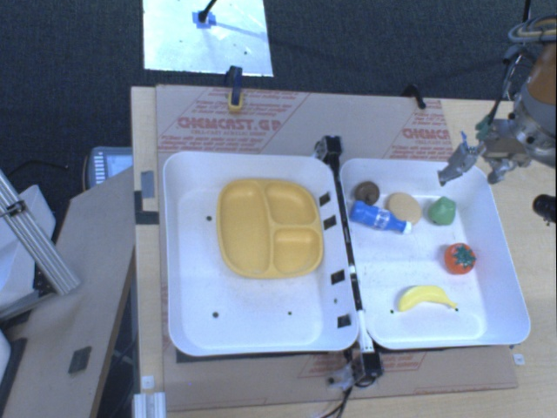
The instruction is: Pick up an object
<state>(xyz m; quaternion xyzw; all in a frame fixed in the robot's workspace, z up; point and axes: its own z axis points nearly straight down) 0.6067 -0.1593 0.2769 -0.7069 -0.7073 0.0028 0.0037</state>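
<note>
The right bin (pixel 487 320) holds several small items: a brown ball (pixel 367 192), a tan round piece (pixel 403 205), a blue and white tube (pixel 379 218), a green lump (pixel 442 210), a red tomato-like fruit (pixel 459 258) and a yellow banana (pixel 426 299). My gripper (pixel 471 176) hangs over the bin's far right corner, just beyond the green lump. Its two fingers are spread apart and nothing sits between them.
In the left bin (pixel 191 320) lies a yellow divided plate (pixel 268 227). A black divider with clips (pixel 341 233) runs between the bins. A yellow clamp (pixel 235 90) stands on the cardboard behind the left bin.
</note>
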